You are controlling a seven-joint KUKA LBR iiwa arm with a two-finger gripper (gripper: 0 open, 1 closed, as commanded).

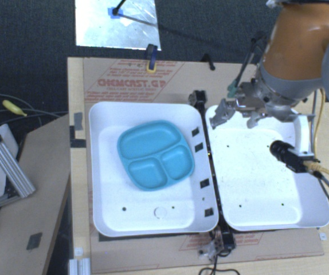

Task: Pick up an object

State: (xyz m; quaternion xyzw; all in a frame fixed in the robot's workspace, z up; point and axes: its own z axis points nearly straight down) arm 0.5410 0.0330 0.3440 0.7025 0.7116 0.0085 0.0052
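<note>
Dark carpet surrounds a cardboard-topped bench (130,76) carrying two shallow white bins side by side, seen from above at a slant. Over in the left bin (104,211) sits a blue divided plate (155,154), flat on the floor, a little toward the far side and well clear of the walls. Across the divider, the right bin (256,211) shows bare white floor with a few small dark specks. And there's the arm (302,39), orange band catching the light, reaching in from the right with its gripper (233,112) hovering above the far left corner of the right bin. Metal parts jut out beneath the wrist, but whether the fingers are apart or together cannot be told, and nothing is seen between them.
</note>
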